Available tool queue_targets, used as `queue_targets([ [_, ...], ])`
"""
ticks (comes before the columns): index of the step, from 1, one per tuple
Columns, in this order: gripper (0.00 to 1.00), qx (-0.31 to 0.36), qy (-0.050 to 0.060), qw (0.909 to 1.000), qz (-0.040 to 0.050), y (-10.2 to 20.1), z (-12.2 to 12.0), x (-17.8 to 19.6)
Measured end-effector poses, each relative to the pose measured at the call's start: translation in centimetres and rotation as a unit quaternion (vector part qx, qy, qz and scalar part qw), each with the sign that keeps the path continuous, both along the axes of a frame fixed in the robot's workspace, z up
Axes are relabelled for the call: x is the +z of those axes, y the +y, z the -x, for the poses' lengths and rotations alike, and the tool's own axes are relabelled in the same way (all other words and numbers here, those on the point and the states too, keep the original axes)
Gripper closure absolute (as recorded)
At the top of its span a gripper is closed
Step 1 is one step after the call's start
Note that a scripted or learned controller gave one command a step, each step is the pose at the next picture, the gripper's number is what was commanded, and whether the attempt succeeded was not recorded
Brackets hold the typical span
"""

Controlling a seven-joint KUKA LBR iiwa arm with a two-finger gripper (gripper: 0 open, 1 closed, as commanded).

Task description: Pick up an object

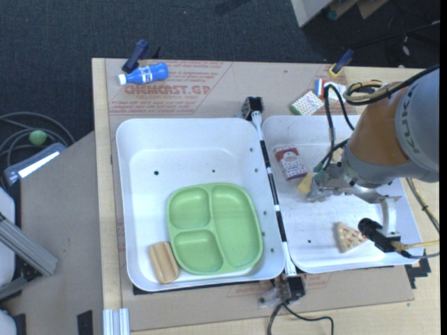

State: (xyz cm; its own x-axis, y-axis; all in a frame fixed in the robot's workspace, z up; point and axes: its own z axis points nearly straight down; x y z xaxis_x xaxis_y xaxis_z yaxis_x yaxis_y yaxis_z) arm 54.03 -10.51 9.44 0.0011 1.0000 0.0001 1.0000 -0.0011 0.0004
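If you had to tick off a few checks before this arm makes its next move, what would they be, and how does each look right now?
1. Gripper is over the right bin: ok.
2. Something lies within reach: ok, a yellow piece sits beside it.
3. Fingers open: cannot tell.
4. Object already held: cannot tell.
5. Red packet is close to the yellow piece: not ok, crowded.
6. Pizza slice toy lies apart: ok.

Red print on bench board (171, 89), roughly "CHEMCAST GP" (smaller lines unreadable)

Dark carpet floor (63, 19), tan wooden bench (209, 89), coiled cables (17, 142)
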Motion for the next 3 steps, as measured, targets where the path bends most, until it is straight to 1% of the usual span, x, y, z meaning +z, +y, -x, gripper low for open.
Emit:
queue_targets([
  [1, 0.00, 0.000, 0.000, 1.0000, 0.0000, 0.0, 0.0, 0.0],
  [2, 0.00, 0.001, -0.002, 1.0000, 0.0007, -2.6, -6.5, 5.6],
  [3, 0.00, 0.001, -0.001, 1.0000, 0.0010, -5.4, -9.3, 8.8],
])
